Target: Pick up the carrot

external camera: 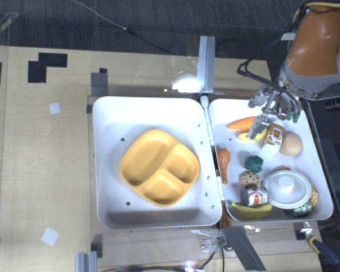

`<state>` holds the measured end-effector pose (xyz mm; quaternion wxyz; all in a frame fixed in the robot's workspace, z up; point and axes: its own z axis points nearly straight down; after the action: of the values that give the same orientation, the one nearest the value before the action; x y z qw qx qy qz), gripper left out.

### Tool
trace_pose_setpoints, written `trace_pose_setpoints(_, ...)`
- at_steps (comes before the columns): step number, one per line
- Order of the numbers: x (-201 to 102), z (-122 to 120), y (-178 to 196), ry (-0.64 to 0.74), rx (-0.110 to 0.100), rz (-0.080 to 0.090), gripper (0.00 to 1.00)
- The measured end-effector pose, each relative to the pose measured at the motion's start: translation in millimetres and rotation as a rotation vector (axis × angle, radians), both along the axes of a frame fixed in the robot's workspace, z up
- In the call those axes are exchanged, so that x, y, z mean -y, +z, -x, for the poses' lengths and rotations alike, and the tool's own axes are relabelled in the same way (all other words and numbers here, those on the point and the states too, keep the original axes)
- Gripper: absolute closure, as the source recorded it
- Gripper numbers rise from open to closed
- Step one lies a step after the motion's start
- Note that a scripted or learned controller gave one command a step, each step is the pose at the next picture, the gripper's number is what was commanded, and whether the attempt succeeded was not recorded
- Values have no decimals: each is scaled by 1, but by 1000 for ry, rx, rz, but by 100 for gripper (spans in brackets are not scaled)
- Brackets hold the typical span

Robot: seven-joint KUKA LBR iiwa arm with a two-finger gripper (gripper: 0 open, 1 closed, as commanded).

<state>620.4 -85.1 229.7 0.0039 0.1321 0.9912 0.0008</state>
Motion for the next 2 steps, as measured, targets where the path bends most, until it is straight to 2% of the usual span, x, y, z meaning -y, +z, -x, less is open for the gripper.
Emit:
trace_pose_setpoints(1,-21,-32,-43,-122,0,-1,0)
trace_pose_setpoints(2,-2,-16,-140,-24,8,1,0)
